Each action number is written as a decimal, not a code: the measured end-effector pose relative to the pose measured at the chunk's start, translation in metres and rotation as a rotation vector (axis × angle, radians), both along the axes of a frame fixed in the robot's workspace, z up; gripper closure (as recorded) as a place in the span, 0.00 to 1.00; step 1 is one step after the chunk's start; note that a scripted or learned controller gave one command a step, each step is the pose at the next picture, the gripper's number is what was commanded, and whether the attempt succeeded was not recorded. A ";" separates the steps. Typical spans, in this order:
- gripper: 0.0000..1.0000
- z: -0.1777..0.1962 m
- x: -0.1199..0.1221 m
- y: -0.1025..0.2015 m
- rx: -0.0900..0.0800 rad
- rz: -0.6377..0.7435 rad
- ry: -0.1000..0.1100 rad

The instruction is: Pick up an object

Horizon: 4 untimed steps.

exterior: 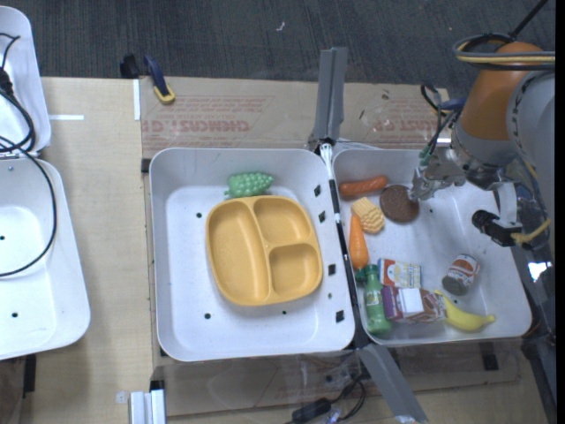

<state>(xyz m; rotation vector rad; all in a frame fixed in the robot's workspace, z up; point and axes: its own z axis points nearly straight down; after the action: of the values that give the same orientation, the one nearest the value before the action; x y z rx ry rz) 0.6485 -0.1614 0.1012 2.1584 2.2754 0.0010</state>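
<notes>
My gripper (424, 185) hangs over the back of the right bin (494, 237), just right of a round brown cookie (399, 205). Nothing can be seen held in it. Behind the cookie lies an orange sausage (364, 185). A yellow ridged waffle (368, 215) and a carrot (357, 242) lie along the bin's left wall. Toward the front are a green bottle (375, 300), a small carton (402, 275), a packet (417, 304), a banana (468, 319) and a tin can (460, 274).
The left bin (177, 272) holds a yellow divided plate (263, 248) with a green bumpy toy (250, 183) behind it. A grey divider post (330, 95) rises between the bins. The arm's orange band (494, 104) and cables stand over the right bin's far right corner.
</notes>
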 end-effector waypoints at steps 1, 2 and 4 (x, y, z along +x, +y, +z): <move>0.00 0.000 0.000 0.000 0.000 0.000 0.001; 0.00 -0.009 0.012 0.012 0.002 -0.006 0.002; 0.00 -0.001 0.012 0.012 0.000 -0.002 0.003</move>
<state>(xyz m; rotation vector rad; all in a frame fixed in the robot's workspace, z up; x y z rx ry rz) 0.6610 -0.1490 0.1001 2.1625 2.2742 -0.0022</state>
